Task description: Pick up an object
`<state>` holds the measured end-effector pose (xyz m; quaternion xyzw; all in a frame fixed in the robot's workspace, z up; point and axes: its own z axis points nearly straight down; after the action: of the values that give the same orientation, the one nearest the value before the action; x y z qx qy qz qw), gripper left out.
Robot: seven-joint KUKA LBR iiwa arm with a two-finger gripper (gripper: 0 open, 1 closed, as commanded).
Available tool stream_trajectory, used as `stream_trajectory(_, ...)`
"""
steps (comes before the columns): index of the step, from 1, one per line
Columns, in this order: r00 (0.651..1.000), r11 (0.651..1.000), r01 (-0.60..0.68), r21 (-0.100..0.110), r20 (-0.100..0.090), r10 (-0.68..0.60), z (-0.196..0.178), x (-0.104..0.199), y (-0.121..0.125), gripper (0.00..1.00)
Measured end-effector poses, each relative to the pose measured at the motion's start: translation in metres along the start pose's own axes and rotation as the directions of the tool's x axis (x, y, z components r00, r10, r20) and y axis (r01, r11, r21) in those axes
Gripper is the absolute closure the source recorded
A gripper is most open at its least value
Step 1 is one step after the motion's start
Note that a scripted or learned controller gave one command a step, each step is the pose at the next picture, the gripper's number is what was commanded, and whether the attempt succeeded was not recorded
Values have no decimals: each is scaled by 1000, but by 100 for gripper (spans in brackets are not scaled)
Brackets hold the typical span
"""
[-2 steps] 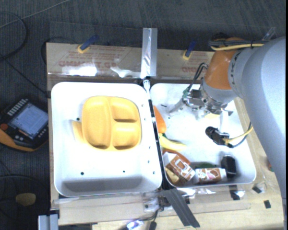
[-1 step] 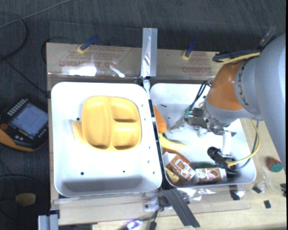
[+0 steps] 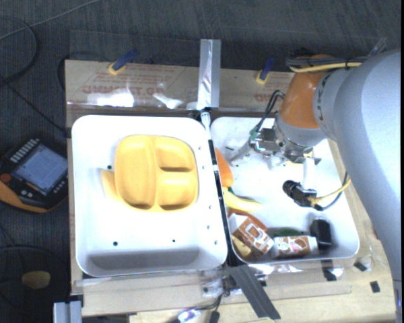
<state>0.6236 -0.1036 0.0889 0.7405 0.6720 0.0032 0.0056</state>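
Nearest us, along the right bin's front wall, lie brown snack packets and a black object, packed close; we judge a grasp there may snag two items or jam against the wall. Behind them a yellow banana-like piece and an orange item hug the divider. Farther back, the end effector hangs over bare bin floor; we cannot tell its state. The left bin holds a yellow divided tray.
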Motion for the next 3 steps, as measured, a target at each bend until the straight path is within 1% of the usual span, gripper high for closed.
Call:
stream_trajectory(1, 998, 998, -57, 4, 0, 57, 1, 12, 37, 0)
stream_trajectory(2, 1000, 1000, -18, 2, 0, 18, 0, 3, -9, 0)
stream_trajectory(3, 1000, 1000, 20, -1, -1, -20, -2, -20, -100, 0)
